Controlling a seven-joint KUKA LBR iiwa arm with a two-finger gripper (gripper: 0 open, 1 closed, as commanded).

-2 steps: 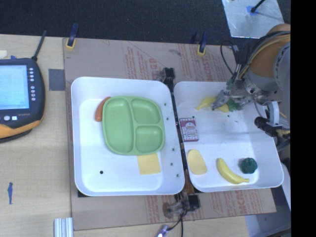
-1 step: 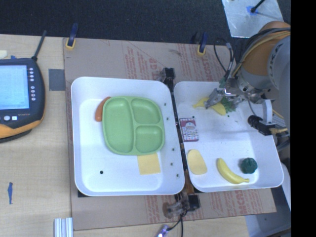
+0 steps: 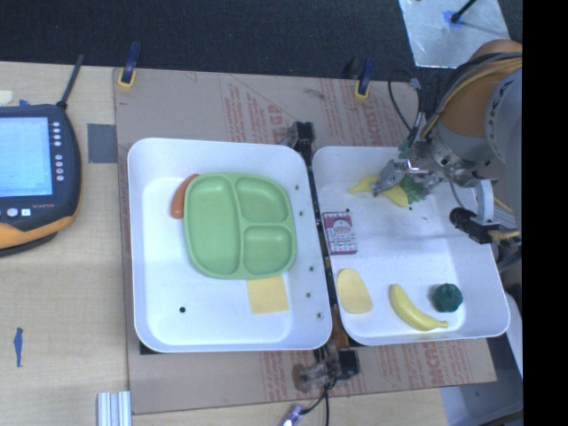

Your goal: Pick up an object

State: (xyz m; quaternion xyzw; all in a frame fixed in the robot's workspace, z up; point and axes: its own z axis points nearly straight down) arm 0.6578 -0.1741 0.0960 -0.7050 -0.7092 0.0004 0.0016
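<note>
Parked claw (image 3: 397,177) low over yellow item (image 3: 390,191) at right bin's (image 3: 479,327) far end for a grab; finger state unreadable.

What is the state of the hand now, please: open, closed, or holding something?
Hand: low in the right bin, over a yellow and green object near the far wall; open or closed cannot be told, and no grasp is visible.
</note>
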